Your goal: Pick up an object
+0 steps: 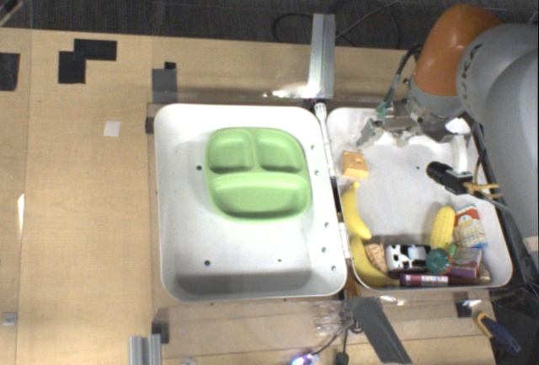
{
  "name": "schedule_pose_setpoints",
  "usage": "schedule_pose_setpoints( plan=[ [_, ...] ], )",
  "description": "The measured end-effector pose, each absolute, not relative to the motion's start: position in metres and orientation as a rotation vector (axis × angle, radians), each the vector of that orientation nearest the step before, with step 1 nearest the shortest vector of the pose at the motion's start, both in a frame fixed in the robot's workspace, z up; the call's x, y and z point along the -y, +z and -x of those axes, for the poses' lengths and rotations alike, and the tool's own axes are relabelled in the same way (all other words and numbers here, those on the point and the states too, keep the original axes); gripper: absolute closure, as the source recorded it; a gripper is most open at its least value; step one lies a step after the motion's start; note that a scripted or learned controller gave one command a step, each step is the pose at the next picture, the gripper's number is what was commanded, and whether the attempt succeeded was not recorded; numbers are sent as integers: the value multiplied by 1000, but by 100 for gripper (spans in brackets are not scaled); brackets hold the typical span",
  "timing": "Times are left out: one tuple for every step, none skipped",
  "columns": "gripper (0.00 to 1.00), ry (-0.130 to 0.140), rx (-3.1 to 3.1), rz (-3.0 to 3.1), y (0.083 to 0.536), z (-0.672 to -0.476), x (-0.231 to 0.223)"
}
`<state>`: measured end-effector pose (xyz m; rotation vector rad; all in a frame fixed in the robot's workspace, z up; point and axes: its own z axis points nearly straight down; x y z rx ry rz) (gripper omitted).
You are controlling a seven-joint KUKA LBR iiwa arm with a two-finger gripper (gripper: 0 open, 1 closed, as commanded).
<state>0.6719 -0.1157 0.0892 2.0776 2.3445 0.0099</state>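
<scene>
1. Over the upper part of the right bin (505,258) hangs the gripper (376,129), reaching in from the right on the grey arm (505,72) with its orange band (442,47). Whether it is released or clenched cannot be told at this resolution; nothing is seen between its tips.
2. Small tan block (354,164): near the right bin's left wall, just below and left of the gripper, apart from it.
3. Banana (355,213): lies along the left wall below the block, long axis running top to bottom of the view, lower end curving right toward the bottom wall.
4. Corn cob (442,225): lower right of the bin, long axis nearly upright in the view, tilted slightly.
5. Bottom wall: clutter of small items, among them a dark marker-like stick (438,277) lying left to right.
6. Left bin (181,212): holds a green divided tray (257,172), two small compartments toward the top, one wide compartment below.
</scene>
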Motion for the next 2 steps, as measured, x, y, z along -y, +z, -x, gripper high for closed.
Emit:
schedule_pose_setpoints(
  plan=[
    [0, 12, -2303, -2125, 90, -609, 107],
    [0, 12, -2279, -2148, 89, -634, 132]
  ],
)
